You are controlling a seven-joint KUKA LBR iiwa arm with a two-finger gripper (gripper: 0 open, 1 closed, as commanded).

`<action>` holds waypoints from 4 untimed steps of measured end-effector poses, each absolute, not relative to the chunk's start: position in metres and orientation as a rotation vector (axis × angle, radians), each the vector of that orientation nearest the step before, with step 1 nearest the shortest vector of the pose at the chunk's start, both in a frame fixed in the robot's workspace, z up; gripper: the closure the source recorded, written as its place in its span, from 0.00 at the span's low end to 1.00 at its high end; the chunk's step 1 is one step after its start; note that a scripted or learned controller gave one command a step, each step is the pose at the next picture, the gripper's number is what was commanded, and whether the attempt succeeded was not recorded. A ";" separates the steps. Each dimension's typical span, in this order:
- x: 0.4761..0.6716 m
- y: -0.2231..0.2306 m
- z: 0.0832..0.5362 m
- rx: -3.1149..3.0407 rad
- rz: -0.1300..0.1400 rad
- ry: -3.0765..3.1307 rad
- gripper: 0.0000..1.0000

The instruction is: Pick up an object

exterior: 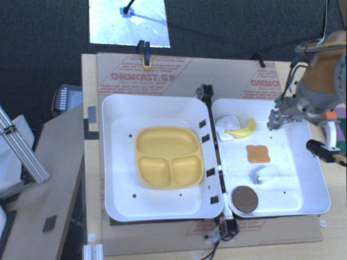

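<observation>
Bench [179,72] w/ cardboard sheet under two white bins. Red print on the sheet reads "CHEMCAST GP" at upper left of the bins; a second print of the same kind at upper right, partly covered, not fully legible.

Left bin [116,118]: holds a yellow divided tray [168,157], three compartments, lying flat near centre.

Right bin [309,183]: holds five items. Yellow banana [242,130] at upper left, touching a white cup-like item [226,125] just beside it. Orange toast-shaped piece [258,154] near centre, apart from the rest. Small pale/clear item [260,175] below it; type cannot be determined. Round dark brown cookie [245,198] at lower left corner, near the divider.

Arm enters from the right, orange band visible. Gripper [277,119] sits over the upper right part of the right bin, to the right of the banana, not touching any item. Nothing visible in its grasp; opening state cannot be determined at this res.

Yellow clamp [146,56] at the sheet's top edge.
</observation>
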State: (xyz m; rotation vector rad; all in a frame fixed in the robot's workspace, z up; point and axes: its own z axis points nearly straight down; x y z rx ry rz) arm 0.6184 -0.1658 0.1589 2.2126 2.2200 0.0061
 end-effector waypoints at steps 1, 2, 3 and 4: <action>0.620 -0.166 0.208 2.211 0.006 2.222 1.00; 0.610 -0.106 0.218 2.210 0.005 2.232 1.00; 0.598 -0.053 0.209 2.212 0.001 2.231 1.00; 0.587 0.002 0.202 2.212 0.001 2.234 1.00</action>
